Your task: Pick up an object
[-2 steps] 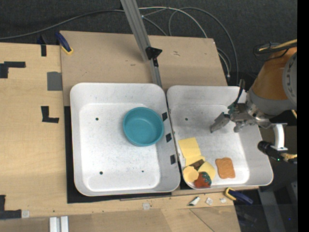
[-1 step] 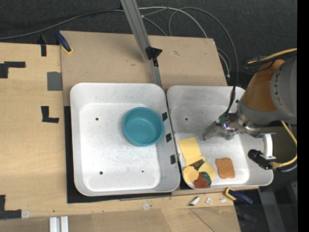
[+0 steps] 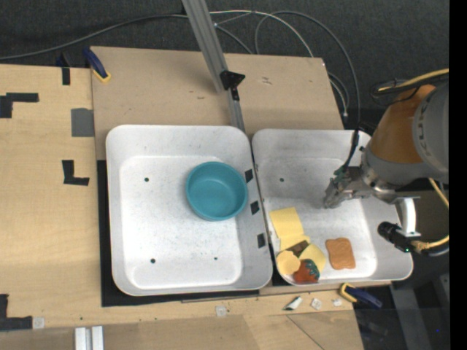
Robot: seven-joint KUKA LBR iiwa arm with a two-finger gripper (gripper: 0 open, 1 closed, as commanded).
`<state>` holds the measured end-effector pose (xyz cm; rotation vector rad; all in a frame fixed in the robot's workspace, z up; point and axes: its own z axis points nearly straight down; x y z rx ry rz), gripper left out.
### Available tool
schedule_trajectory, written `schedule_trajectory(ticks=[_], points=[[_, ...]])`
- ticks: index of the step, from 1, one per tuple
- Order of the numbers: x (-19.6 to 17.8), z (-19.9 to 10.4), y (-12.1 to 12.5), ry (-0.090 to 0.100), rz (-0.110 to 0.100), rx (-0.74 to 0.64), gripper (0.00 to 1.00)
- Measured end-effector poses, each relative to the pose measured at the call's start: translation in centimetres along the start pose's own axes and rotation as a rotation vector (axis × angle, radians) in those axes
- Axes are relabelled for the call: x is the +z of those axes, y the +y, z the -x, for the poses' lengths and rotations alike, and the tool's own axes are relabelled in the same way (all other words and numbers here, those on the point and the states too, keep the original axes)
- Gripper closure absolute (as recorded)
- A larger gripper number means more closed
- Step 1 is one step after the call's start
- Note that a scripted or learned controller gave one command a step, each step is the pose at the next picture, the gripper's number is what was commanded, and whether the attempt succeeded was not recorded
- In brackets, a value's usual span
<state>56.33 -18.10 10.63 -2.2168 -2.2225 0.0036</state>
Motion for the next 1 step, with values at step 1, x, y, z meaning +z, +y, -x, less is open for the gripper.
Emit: schedule_trajectory(ticks=[1], points=[[-5.99,-0.21,0.85,-0.002,0.008,0.0,1.0]])
